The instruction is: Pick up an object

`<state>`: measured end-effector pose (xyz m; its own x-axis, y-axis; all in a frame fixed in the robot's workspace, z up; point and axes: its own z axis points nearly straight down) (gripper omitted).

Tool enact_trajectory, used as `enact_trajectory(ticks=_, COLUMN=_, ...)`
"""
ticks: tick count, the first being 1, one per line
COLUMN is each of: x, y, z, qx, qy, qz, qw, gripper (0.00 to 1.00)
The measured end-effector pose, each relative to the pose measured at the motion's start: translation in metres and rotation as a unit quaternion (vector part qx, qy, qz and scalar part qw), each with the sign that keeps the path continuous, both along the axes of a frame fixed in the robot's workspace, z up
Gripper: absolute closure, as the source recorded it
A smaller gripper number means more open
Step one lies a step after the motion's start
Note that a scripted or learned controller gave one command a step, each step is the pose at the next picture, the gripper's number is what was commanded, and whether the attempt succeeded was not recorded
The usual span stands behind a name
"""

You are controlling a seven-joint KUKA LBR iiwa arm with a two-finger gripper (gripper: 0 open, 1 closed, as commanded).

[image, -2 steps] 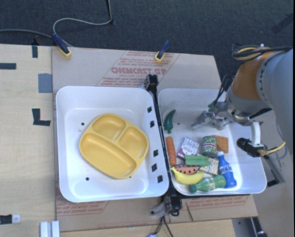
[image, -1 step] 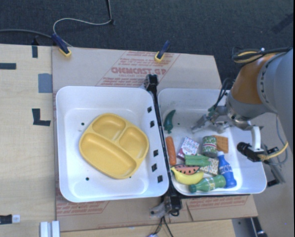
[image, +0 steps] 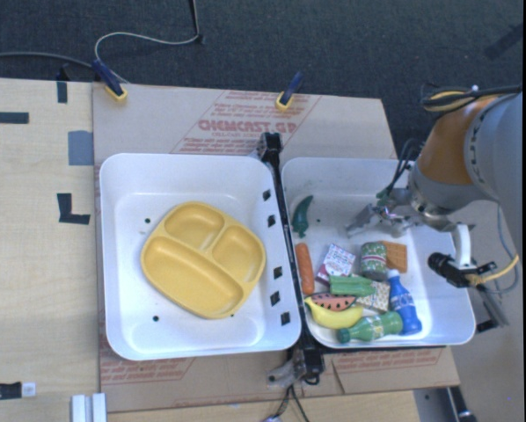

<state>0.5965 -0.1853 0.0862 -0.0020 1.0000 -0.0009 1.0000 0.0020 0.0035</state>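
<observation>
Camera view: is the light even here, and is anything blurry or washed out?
Camera view: the light is bright and fairly even; the white bins look nearly washed out, with soft shadows along their inner walls. The yellow divided plate is sharp enough. The small toys beside the blue bottle are soft in detail, and the gripper is slightly blurred.
</observation>
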Motion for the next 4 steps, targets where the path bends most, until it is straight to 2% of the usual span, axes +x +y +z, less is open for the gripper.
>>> enact_trajectory(ticks=1, x=0.01, y=0.014, z=0.0, qx=-0.0007, qy=0.0, qz=0.0, qw=1.0, gripper=0.0)
enact_trajectory(ticks=2, x=-0.025, y=0.021, z=0.0, qx=-0.001, qy=0.0, qz=-0.001, qw=1.0, gripper=0.0)
enact_trajectory(ticks=3, x=-0.024, y=0.021, z=0.01, qx=-0.001, qy=0.0, qz=0.0, qw=1.0, gripper=1.0)
enact_trajectory(ticks=4, x=-0.024, y=0.021, z=0.01, qx=-0.001, qy=0.0, qz=0.0, qw=1.0, gripper=0.0)
